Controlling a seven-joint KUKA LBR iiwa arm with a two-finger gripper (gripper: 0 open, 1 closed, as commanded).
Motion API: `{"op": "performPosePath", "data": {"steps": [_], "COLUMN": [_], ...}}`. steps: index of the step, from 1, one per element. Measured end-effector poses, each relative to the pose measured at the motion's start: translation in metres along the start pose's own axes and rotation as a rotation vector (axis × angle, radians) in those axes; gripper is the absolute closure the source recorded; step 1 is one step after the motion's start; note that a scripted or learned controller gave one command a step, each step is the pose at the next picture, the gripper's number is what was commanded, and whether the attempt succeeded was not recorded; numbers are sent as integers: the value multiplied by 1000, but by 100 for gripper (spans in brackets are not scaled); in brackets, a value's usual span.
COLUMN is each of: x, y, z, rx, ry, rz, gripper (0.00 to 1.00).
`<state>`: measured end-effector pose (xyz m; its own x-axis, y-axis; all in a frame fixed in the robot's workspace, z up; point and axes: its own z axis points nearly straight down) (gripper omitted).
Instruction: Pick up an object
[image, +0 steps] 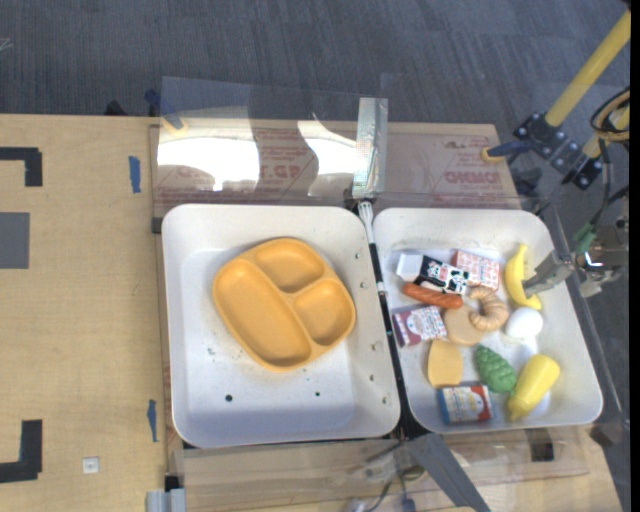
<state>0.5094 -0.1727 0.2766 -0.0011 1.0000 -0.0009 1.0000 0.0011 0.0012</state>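
You cannot read the gripper (560, 268) at the right bin's (585, 340) far rim: it is small and partly cut by the picture's right edge, so its fingers stay unclear. The arm behind it runs out of the picture at the right. The labels on the small cartons (445, 272) and the can (464, 404) are too small for you to read. The croissant (488, 310) covers part of the round biscuit (462, 327) under it. The yellow pole (590, 68) is cropped at the top right corner.
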Motion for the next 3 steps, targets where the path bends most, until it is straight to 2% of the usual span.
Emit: {"op": "performPosePath", "data": {"steps": [1,2,3], "x": [0,-43,29], "y": [0,-6,28], "z": [0,122,182], "rx": [0,8,-7], "ry": [0,3,3], "rz": [0,515,581], "gripper": [0,0,0]}}
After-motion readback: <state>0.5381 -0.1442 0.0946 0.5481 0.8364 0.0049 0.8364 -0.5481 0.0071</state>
